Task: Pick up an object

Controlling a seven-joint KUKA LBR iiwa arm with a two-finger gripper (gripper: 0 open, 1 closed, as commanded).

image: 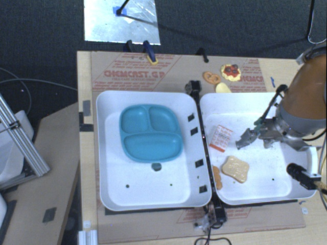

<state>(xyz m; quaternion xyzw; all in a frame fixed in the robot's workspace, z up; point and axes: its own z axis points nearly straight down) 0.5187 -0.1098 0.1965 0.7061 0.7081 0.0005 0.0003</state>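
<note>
In the right bin (286, 190) lie a red and white packet (221, 137), a tan slice of toast (235, 168) and a small orange piece (217, 177) against the left wall. My gripper (246, 139) hangs over this bin, just right of the packet and above the toast, at the end of the arm (306, 98) that reaches in from the right. Nothing shows in its grasp. The left bin (110, 188) holds a blue divided plate (151, 132) with a small dark teal object (156, 166) just in front of it.
Behind the right bin, on the cardboard, sit a pretzel-like cookie (211, 77), a round red and yellow toy (231, 72) and a pale yellow piece (223, 88). A blue clamp (149, 51) grips the bench's far edge. A black part (301, 175) juts over the right bin's near right corner.
</note>
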